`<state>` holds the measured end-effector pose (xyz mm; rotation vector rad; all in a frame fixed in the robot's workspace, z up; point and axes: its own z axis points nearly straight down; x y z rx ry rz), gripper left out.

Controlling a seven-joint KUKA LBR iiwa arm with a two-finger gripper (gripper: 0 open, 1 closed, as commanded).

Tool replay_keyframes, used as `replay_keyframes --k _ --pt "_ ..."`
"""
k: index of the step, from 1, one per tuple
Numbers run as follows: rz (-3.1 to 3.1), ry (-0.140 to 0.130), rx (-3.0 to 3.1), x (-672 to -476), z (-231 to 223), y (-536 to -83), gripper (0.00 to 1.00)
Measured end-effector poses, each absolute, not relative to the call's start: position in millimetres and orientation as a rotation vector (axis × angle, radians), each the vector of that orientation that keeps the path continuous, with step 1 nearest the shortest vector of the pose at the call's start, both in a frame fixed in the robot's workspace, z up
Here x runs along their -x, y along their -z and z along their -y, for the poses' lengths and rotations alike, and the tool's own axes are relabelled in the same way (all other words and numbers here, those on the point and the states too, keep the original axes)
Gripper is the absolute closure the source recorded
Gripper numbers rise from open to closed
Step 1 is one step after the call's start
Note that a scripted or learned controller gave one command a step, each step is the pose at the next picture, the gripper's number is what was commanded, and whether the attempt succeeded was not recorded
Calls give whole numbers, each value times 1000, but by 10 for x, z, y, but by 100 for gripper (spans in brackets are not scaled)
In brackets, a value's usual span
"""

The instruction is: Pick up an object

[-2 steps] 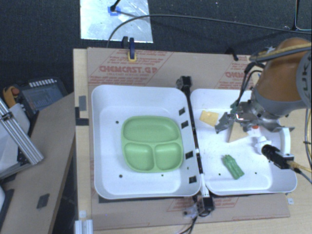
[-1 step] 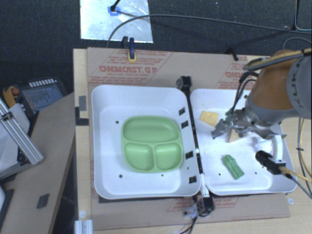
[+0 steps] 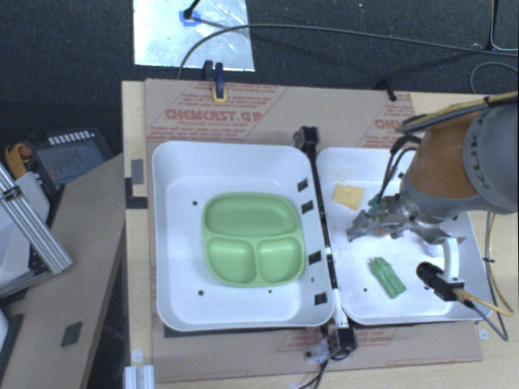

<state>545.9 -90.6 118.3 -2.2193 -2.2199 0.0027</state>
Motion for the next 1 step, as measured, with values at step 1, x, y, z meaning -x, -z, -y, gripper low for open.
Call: replay_keyframes --k 1 --pt "2224 3 2221 -5475 906 -1314 100"
